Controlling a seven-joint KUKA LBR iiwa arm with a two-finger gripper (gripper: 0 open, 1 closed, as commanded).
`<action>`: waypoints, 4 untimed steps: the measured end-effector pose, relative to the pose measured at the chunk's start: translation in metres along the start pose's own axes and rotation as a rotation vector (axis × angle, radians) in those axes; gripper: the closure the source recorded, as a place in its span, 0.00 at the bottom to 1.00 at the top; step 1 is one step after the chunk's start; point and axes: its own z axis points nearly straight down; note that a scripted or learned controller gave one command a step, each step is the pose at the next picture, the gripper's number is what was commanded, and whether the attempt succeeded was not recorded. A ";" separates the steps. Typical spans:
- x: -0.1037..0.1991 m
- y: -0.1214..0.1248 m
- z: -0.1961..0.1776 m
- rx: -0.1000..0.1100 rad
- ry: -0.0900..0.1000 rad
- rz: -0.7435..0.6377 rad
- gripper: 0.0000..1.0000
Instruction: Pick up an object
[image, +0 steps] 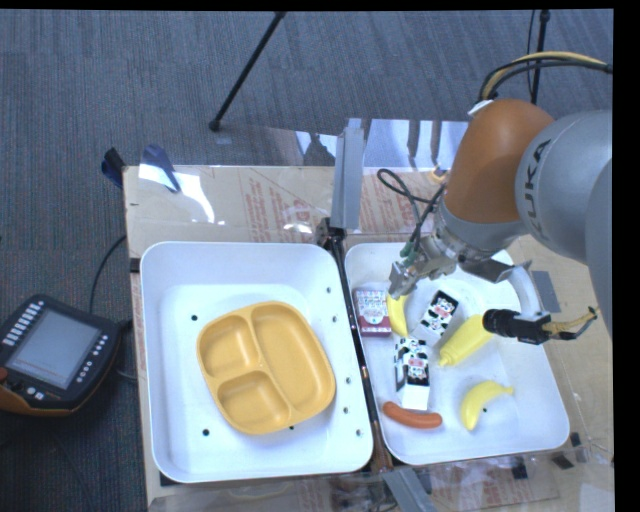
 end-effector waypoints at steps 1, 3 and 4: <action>0.000 -0.001 0.002 0.004 0.001 0.001 0.00; -0.017 -0.084 0.097 0.010 0.004 0.085 0.00; -0.019 -0.083 0.090 0.012 0.007 0.091 1.00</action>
